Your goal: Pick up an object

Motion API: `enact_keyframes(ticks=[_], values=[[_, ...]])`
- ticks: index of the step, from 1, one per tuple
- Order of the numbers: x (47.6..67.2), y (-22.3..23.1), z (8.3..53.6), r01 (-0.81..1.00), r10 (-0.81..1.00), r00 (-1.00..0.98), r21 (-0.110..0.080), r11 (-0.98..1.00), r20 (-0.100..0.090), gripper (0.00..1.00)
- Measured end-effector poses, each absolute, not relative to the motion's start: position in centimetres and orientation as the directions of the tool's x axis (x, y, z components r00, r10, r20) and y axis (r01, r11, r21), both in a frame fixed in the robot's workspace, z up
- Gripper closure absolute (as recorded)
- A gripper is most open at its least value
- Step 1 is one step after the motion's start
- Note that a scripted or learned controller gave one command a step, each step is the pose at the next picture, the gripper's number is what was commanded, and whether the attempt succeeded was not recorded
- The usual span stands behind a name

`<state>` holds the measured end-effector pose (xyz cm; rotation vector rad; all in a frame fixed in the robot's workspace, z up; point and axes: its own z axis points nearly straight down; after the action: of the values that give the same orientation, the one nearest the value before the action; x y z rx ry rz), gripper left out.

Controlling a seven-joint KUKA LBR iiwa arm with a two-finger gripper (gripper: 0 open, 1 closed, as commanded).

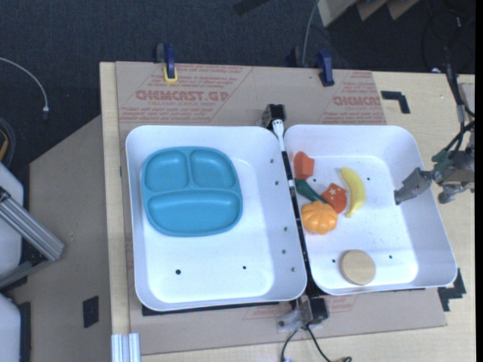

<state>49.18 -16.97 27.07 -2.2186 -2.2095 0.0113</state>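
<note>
Reaching in from the right, the gripper (pixel 411 187) sits at the right rim of the right bin (pixel 400 145), holding nothing; whether its claw is wide or narrow cannot be told. Smooth white floor lies open between it and the toys clustered near the bin's left wall: a curved yellow banana (pixel 353 189), a red strawberry (pixel 336 197), a glossy orange pepper (pixel 319 218) and a carrot (pixel 303 164). A round tan cookie (pixel 358 267) lies apart near the front rim. A blue divided plate (pixel 192 191) fills the back of the left bin (pixel 219 266).
</note>
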Motion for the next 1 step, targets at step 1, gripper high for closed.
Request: enact_keyframes(ticks=[1], values=[[49.41,-16.89,27.72,1.0,1.0,0.0,0.001,0.0,-0.001,0.0]])
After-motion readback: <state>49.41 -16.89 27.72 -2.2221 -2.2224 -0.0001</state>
